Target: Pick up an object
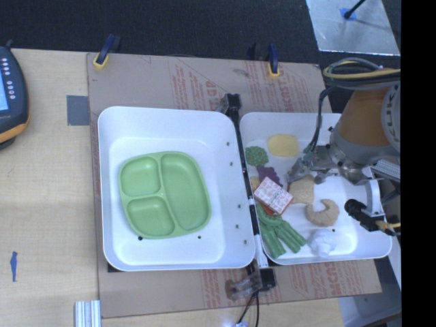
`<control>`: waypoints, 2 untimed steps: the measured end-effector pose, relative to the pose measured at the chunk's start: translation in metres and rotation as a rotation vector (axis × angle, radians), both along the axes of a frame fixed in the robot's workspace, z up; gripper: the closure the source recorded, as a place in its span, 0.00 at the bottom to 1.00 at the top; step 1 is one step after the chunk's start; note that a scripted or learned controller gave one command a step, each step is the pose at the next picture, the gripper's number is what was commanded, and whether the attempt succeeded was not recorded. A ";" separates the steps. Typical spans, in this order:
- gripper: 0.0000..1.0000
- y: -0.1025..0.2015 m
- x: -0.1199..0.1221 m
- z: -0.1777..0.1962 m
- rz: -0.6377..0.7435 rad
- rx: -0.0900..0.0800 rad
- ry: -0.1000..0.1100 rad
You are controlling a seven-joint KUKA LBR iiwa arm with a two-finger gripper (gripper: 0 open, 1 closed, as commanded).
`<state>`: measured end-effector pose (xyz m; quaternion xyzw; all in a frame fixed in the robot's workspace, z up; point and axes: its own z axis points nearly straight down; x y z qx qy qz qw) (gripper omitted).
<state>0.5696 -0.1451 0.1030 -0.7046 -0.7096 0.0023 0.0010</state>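
The gripper (308, 169), jaw state hidden, hangs mid right bin (371, 252), directly above the tan piece (302, 191).

1. Mounted above the bench (48, 182), fixed, looking down at a slant.
2. Far enough back to take in both white bins whole: left bin (109, 182) and right bin (361, 247), side by side near the middle of the frame.
3. Upper edge reaching past the cardboard sheet (177, 80) to dark floor (170, 12).
4. Arm (364, 118) entering from the right side.
5. Single viewpoint, so nothing shared with another.
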 end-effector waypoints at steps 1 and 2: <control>1.00 0.067 0.024 0.095 0.004 0.004 -0.012; 1.00 0.030 -0.014 0.003 -0.006 0.002 0.009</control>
